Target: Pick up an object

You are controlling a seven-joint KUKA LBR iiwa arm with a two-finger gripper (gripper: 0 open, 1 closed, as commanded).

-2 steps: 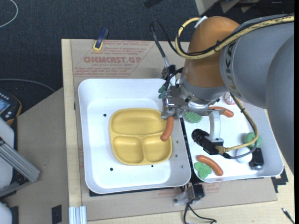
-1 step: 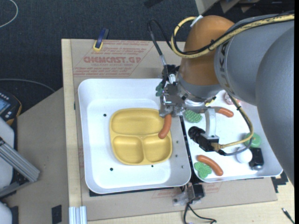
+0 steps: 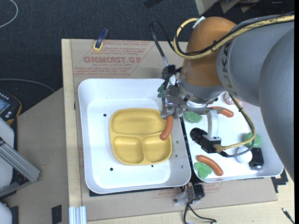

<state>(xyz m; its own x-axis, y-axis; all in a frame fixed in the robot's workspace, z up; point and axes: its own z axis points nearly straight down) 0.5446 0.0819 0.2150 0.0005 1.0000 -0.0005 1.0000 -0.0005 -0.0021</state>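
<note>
My gripper (image 3: 168, 113) hangs over the right edge of the left bin (image 3: 93, 101), its fingers shut on the top end of an orange toy sausage (image 3: 165, 129). The sausage dangles nearly upright, with its lower end just above the right rim of a yellow divided plate (image 3: 135, 136) that lies in the left bin. The grey arm with its orange band reaches in from the right and hides much of the right bin's far half.
The right bin (image 3: 233, 174) holds another orange sausage (image 3: 210, 164) on a green piece (image 3: 202, 171), a third sausage (image 3: 222, 111), a green leafy piece (image 3: 192, 117), a green ring (image 3: 250, 139), a white object (image 3: 243, 157) and a small black object (image 3: 256, 157).
</note>
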